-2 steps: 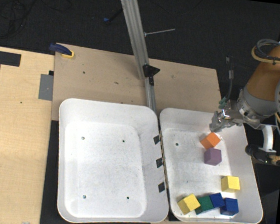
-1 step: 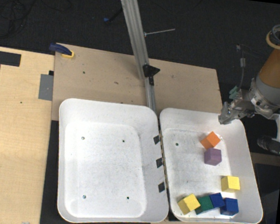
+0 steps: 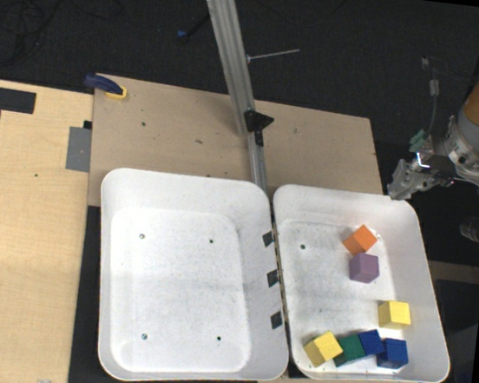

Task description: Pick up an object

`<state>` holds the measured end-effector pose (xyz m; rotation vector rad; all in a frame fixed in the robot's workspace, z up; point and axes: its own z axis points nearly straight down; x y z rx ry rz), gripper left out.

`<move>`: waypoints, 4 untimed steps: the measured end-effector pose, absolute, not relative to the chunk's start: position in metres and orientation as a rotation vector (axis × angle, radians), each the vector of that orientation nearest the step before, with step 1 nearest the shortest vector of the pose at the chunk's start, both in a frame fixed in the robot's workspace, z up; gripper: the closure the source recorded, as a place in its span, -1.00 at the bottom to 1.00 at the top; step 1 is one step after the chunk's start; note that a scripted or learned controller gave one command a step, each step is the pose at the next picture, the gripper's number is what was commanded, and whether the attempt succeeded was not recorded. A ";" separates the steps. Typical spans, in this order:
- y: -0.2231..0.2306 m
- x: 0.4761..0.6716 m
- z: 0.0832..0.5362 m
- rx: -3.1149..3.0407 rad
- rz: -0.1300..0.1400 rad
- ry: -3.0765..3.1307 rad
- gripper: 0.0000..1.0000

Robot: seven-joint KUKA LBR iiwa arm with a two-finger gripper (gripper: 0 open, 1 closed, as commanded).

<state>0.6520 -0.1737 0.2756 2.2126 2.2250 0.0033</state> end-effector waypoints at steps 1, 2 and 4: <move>-0.124 0.627 0.278 2.220 -0.001 2.228 1.00; -0.074 0.606 0.266 2.221 -0.003 2.230 1.00; 0.017 0.565 0.240 2.222 -0.006 2.230 1.00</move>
